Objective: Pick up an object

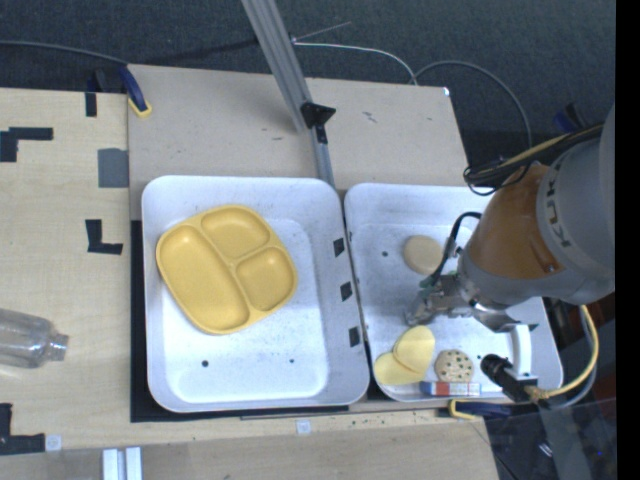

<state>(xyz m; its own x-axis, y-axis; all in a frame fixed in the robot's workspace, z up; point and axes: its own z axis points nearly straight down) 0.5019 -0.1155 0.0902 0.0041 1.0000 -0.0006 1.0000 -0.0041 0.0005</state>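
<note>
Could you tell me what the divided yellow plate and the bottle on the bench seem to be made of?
Divided yellow plate: probably moulded plastic, judging by its even colour, soft sheen and rounded compartment ridges. Bottle: clear, likely plastic; the bench shows through it.

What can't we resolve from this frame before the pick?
- Gripper, camera view: small and dark under the arm's wrist; whether anything is grasped can't be told.
- Floor of the right bin: its right part is covered by the arm.
- Clear bottle: cut off by the left edge.
- Cookie-like item and the strip below it: too small to identify.
- Yellow pieces: overlapping; count unclear.
</note>
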